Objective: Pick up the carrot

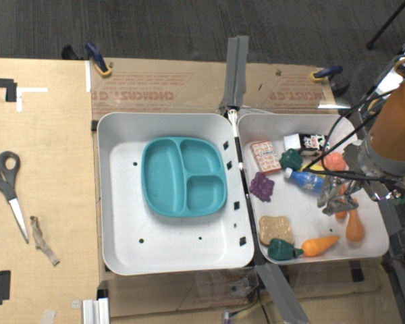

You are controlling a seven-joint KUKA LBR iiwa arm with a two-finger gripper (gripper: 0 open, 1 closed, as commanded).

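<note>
The tool (337, 201) is hanging low inside the right bin (374, 252), and this looks like the approach step, with nothing visibly caught between its fingers; whether they are spread or closed is not something I can tell from this angle. The carrot (320, 245) is lying just below and slightly left of the tool, near the bin's front wall, its green top (281, 250) pointing away to the left. The next move is probably calling for a short shift toward that front wall and a drop over the orange body, with the fingers straddling it across its width. A second orange piece (355, 227) is sitting just right of and below the tool, close enough to be mistaken for the target. Left of the tool are lying a blue tube (304, 178), a purple grape cluster (262, 186) and a slice of toast (275, 229). Farther left, in the other bin (115, 248), a teal divided plate (185, 177) is resting, and scissors (8, 187) are lying on the bench (40, 147) well beyond that.
</note>
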